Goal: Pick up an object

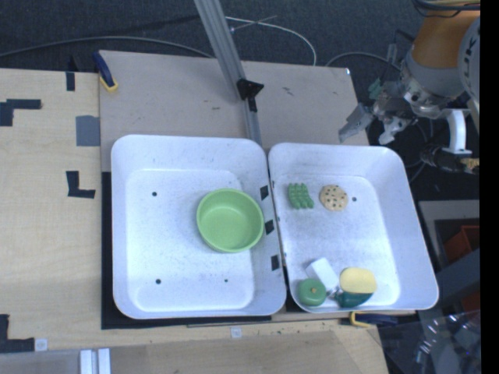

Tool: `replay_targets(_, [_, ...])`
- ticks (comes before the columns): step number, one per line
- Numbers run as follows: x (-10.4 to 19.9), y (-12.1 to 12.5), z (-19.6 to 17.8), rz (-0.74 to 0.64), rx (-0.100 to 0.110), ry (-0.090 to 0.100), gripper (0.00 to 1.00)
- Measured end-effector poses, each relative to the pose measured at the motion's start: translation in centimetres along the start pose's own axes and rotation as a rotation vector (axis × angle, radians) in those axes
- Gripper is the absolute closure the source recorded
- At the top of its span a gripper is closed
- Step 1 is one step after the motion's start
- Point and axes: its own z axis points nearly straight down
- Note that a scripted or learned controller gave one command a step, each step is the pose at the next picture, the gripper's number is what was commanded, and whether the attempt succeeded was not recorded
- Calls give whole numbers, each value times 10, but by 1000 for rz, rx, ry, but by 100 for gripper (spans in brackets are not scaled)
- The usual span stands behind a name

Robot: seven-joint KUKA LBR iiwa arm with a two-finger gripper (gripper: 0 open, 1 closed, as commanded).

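The right bin (405, 209) holds a small green ridged piece (300, 195) and a round cookie (334, 198) near its back. In its front corner lie a white block (322, 271), a green round toy (313, 292) and a yellow object (358, 280) on a teal piece. A green bowl (229, 220) sits in the left bin (140, 209). My gripper (372, 128) hangs beyond the right bin's back rim, at the upper right. It is open, with nothing between its fingers.
A slanted metal pole (226, 41) crosses the bench behind the bins. Cables trail over the dark floor at the back. A blue and yellow clamp (105, 72) sits at the bench's back left corner.
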Motion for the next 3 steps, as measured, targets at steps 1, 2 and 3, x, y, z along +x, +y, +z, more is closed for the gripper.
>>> replay_targets(1, [0,0,0,0,0,0,0])
replay_targets(2, [1,8,59,0,5,0,0])
replay_targets(3, [-2,12,122,1,7,1,0])
